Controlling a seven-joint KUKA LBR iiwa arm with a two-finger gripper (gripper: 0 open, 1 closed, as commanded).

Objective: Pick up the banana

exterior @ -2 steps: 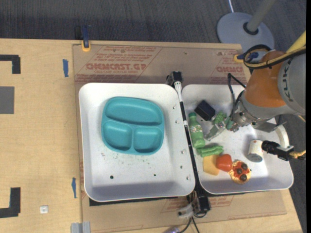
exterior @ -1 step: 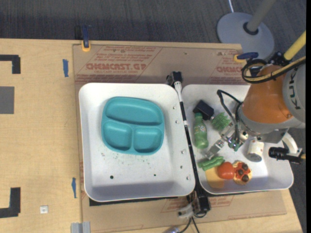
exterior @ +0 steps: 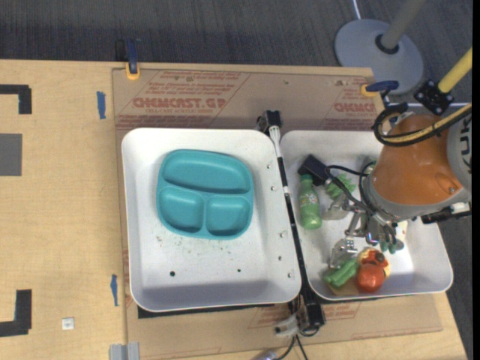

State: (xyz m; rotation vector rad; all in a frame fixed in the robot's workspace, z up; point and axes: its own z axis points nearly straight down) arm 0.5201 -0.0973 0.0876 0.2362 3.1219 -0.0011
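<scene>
Hovering low in right bin (exterior: 435, 272), gripper (exterior: 358, 240) hanging above tomato (exterior: 370, 276) and green vegetable (exterior: 341, 273); finger state unreadable. Green bottle (exterior: 309, 205) lying left. Teal divided plate (exterior: 204, 193) sitting in left bin (exterior: 142, 223).

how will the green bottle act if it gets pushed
The green bottle lies on its side in the right bin, so a push would probably roll or spin it. It looks like small plastic, so it is likely light and stiff. Its smooth round body may slip in a pinch.
</scene>
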